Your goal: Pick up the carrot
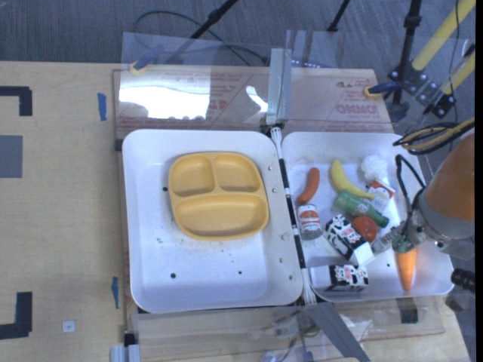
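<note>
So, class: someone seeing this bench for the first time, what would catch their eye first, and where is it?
Probably the yellow divided plate, alone in the middle of the left bin. Next, the cluster of toy food in the right bin: a banana, a sausage and, at its near right, the carrot. The grey and orange arm hangs just above the carrot.

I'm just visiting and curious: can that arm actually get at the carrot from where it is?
Probably yes. The carrot lies alone near the right bin's front right corner, nothing on top of it, and the arm already hangs right beside it. The other toys sit to its left, apart from it.
</note>
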